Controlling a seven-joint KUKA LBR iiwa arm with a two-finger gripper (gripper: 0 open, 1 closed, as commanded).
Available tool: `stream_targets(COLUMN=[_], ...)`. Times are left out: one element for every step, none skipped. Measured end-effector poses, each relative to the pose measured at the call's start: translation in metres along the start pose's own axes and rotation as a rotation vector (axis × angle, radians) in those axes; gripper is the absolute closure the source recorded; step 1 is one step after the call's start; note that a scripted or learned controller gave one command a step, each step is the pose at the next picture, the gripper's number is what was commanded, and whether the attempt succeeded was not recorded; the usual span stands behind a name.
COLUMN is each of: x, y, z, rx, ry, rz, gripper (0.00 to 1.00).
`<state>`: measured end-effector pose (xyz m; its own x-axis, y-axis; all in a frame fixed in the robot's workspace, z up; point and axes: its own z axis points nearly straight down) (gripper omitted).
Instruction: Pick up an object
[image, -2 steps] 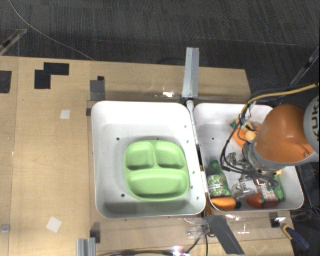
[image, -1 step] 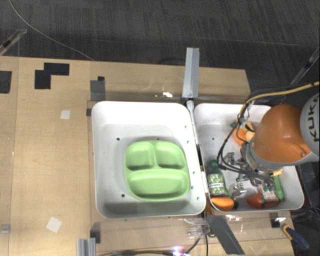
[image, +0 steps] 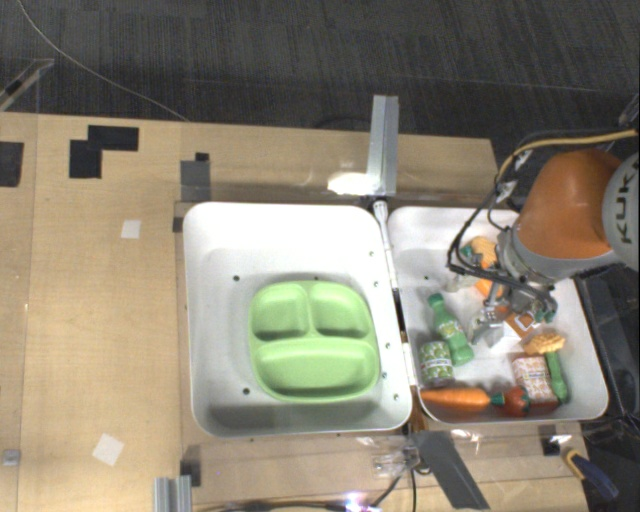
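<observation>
My gripper (image: 492, 326) hangs low over the middle of the right bin (image: 592, 392), below the arm's orange band (image: 566, 207). Just left of it lies a green bottle (image: 447, 324), with a small green-labelled can (image: 435, 362) below that. An orange carrot (image: 456, 399) lies along the bin's front wall, beside a red piece (image: 515, 401). A labelled packet (image: 533, 377) and a thin green vegetable (image: 557, 378) lie front right. A tan bread piece (image: 545, 342) sits right of the gripper. A yellow-orange item (image: 483, 250) is partly hidden under the arm.
The left bin (image: 210, 260) holds a green divided plate (image: 314, 338). A metal post (image: 383, 148) stands behind the wall between the bins. Black cables (image: 470, 240) loop off the wrist over the right bin's back half.
</observation>
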<state>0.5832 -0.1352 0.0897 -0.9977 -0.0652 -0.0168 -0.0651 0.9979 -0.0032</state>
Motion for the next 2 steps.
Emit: stream_targets(x=[0.034, 0.077], y=[0.045, 0.027], z=[-0.002, -0.004], rx=[0.0, 0.002], ry=[-0.001, -0.008], rz=[-0.15, -0.178], gripper=[0.0, 0.0])
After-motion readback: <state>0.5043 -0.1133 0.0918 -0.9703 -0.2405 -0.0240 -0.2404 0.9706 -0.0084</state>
